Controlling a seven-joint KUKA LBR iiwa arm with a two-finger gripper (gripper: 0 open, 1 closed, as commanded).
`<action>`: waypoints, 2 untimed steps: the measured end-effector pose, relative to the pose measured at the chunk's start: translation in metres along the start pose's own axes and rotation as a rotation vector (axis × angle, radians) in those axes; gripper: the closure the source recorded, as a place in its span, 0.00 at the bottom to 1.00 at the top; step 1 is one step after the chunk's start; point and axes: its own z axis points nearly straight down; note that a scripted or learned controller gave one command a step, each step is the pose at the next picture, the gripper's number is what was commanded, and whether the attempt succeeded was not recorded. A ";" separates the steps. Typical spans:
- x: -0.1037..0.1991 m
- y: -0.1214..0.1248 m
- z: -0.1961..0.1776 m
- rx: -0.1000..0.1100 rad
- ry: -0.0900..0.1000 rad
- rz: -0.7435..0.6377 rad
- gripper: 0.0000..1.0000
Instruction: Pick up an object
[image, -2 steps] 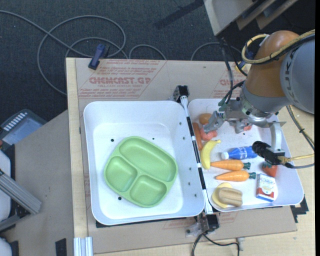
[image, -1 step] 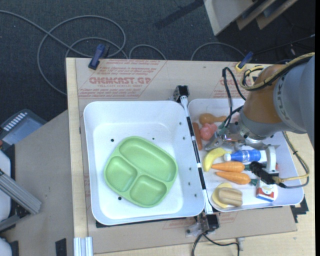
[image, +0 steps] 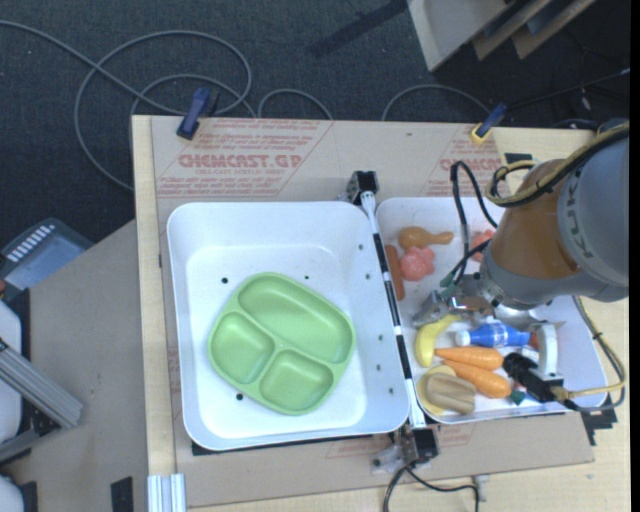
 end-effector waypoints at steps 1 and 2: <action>0.000 0.000 -0.010 -0.002 0.000 0.001 1.00; 0.000 0.000 -0.010 -0.001 0.000 0.001 0.00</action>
